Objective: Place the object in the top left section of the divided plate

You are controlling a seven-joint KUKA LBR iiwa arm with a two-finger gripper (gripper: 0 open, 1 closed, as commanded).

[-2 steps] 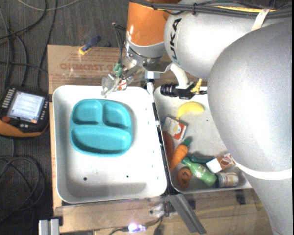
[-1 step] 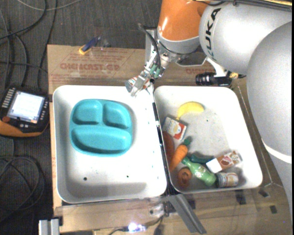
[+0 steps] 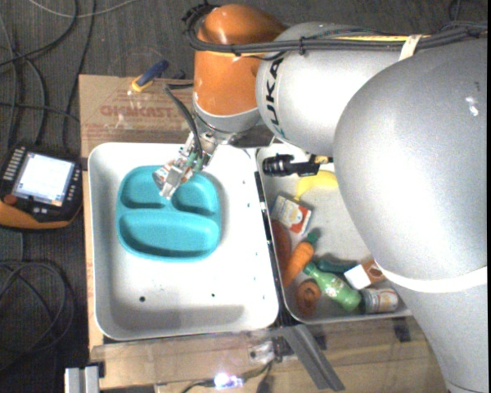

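- Dark carpet with black cables surrounded the bench; a teach pendant (image 3: 34,184) with a lit screen lay at the left edge of the frame.
- Left bin (image 3: 114,301) held a teal divided plate (image 3: 170,214), sections looked bare.
- Gripper (image 3: 173,175) hung over the plate's upper middle; can't tell whether it was wide, narrow or holding anything, too small and cluttered.
- Right bin (image 3: 335,316) at lower right held a carrot (image 3: 299,256), green bottle (image 3: 334,286), can (image 3: 380,300), red-and-white packet (image 3: 293,212), a yellow item (image 3: 317,182).
- Task object couldn't be identified.
- "KUKA" partly readable on the arm (image 3: 272,97); cardboard (image 3: 131,113) at upper left bore red print, illegible.
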